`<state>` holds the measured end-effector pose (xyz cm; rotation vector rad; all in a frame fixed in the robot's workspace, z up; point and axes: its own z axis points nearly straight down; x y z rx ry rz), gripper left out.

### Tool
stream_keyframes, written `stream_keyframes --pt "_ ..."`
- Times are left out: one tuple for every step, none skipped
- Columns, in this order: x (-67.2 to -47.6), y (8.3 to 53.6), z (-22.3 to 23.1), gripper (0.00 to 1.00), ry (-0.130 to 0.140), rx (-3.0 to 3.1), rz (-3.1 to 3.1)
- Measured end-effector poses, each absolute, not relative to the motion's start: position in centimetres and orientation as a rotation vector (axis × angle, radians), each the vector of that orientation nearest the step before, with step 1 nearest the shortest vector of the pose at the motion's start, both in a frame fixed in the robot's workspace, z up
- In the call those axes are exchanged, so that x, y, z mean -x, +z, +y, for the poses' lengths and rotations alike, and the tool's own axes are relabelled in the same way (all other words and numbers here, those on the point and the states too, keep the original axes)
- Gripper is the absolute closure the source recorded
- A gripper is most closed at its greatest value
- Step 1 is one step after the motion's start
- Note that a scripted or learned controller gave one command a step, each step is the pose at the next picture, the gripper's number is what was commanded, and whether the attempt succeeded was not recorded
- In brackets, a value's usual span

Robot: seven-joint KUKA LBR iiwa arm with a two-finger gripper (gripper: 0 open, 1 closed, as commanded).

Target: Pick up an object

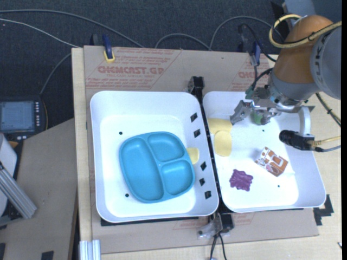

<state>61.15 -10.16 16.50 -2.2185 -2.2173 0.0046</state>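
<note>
Claw (250,114) low over right bin (303,194), fingers spread.

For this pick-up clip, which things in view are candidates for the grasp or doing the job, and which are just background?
Job-related:
- gripper, over the right bin
- yellow object
- purple object
- orange-and-white packet

Lying about:
- blue divided plate in the left bin
- small screen off the bench
- cables

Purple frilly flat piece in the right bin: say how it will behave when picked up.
The purple frilly flat piece lies low on the white right bin, so pinching it looks hard. It seems thin, probably light and floppy, unlikely to roll.
</note>
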Motion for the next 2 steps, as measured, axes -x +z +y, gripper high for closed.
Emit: stream_keyframes --pt "-60.3 10.4 -9.8 0.0 0.007 2.217 -2.216" --pt "-60.4 8.5 -9.7 0.0 0.0 2.22 -2.219"
